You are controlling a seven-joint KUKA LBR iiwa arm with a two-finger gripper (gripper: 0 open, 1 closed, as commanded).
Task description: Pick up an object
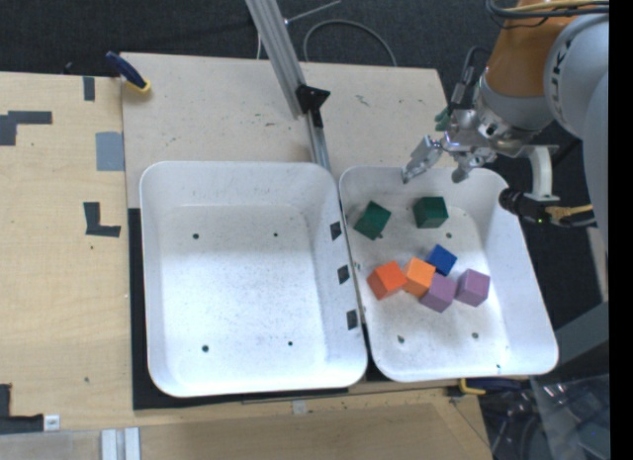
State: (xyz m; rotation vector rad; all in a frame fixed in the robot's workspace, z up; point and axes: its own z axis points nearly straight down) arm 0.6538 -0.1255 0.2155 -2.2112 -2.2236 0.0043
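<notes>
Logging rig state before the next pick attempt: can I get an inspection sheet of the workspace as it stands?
Surface: two white bins side by side; left bin specked with dark dust, right bin holds the blocks.
Job's things: two green blocks, two orange blocks, one blue block, two purple blocks; orange, blue and purple clustered.
Clutter: blue-and-yellow clamp on the bench.
Grippers: end effector open, above the right bin's far rim, holding nothing.
Cables: thin looped wire behind the bench.
Surroundings: slanted metal rail, grey tape marks.

Arm (554, 43) reaches in from right; claw (437, 166) fingers spread apart, holding nothing.
</notes>
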